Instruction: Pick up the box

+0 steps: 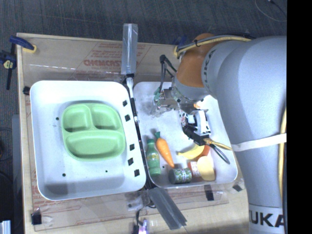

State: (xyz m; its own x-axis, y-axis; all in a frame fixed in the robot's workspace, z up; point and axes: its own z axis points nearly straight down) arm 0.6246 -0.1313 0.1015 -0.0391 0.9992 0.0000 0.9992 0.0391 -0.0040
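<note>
My gripper [163,100] is low in the right bin [222,126], near its far left corner, below the arm's orange band. Nothing is visibly held in it. A small red and white box-like item [195,167] lies at the near right of that bin, wedged between a dark can [181,175] and a pale yellow piece [207,169]. It is well apart from the gripper, toward the bin's front.
The right bin also holds a green bottle [153,158], a carrot [165,152] and a banana [192,152], packed along its near side. A green divided plate [92,130] sits in the left bin [44,130]. The big grey arm covers the right side.
</note>
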